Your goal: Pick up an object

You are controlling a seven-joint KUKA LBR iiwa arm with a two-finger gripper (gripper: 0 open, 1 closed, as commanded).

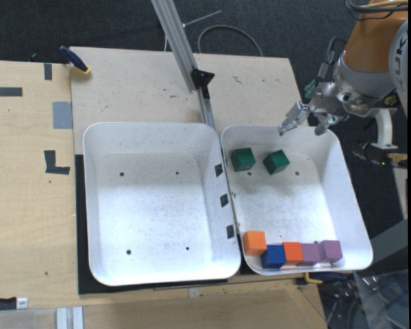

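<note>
Two green cubes [242, 159] [276, 161] lie side by side near the far end of the right bin [349, 190]. Along its near wall sit an orange cube [255, 241], a blue cube [274, 256], a second orange cube [292, 252] and two purple cubes [310, 253] [331, 250] in a row. My gripper [303, 126] hangs above the far rim of the right bin, up and to the right of the green cubes. It is open, with nothing between its fingers.
The left bin [96, 184] stands beside the right one, separated by a shared rim with black clips [224, 199]. A slanted metal pole [178, 36] rises behind the bins. A blue-and-yellow tool [74, 59] lies at the bench's far left.
</note>
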